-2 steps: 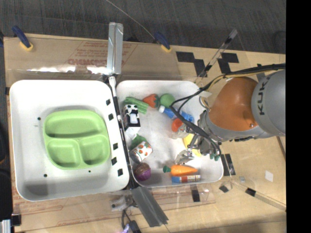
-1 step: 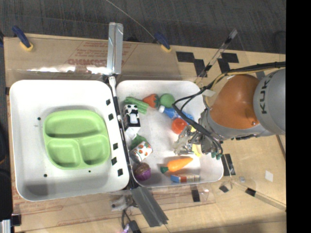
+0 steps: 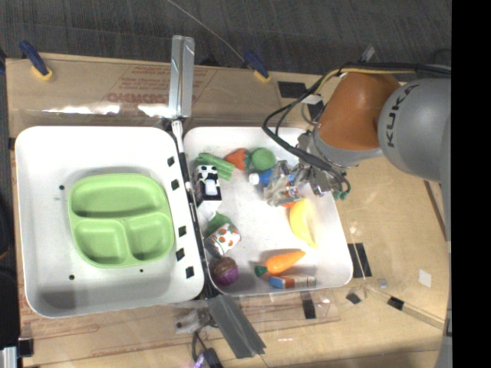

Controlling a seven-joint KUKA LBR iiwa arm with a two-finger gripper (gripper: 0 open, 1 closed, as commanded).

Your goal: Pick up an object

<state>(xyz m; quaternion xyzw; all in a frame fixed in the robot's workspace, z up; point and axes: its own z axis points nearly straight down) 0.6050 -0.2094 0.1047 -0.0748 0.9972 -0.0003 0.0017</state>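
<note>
- While the gripper [image 3: 285,188] hangs low in the right bin [image 3: 331,271], near its back edge, I cannot tell whether it grips anything.
- Reaching seems in hand; next comes closing on one object.
- A banana [image 3: 302,222] lies just beside it.
- Crowding it: green ball [image 3: 262,159], carrot [image 3: 281,261].
- A green tray [image 3: 120,220] sits in the left bin [image 3: 38,148].

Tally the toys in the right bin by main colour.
Orange: 2, a carrot and a piece beside the green ball
Green: 2, ball, leafy piece
Yellow: 1, banana
Purple: 1, round toy
Total: 6; smaller mixed-colour items not counted.
</note>
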